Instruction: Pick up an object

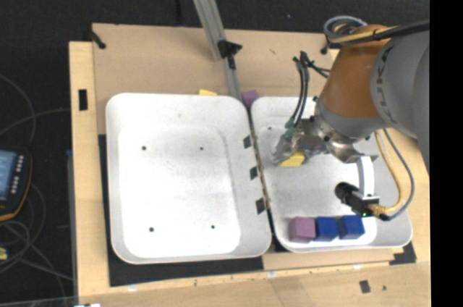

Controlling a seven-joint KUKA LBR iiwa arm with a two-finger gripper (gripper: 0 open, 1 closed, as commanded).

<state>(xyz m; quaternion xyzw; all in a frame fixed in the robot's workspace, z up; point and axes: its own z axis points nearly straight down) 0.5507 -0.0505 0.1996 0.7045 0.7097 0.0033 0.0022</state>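
Note:
My gripper (288, 152) hangs low over the left part of the right bin (318, 186), close to the divider between the bins. A small yellow block (294, 161) lies right at the gripper's tip, partly covered by it. Whether the block is gripped or just lying under the tip is not clear. Along the right bin's front edge stand a purple block (302, 229) and two blue blocks (327, 227) (352, 226) in a row, well apart from the gripper.
The left bin (173, 175) lies beside the right one. Behind the bins, on the bench, sit a yellow piece (207, 92) and a purple block (250, 97). A slanted metal pole (206, 1) rises at the back. Cables hang from the wrist at the right.

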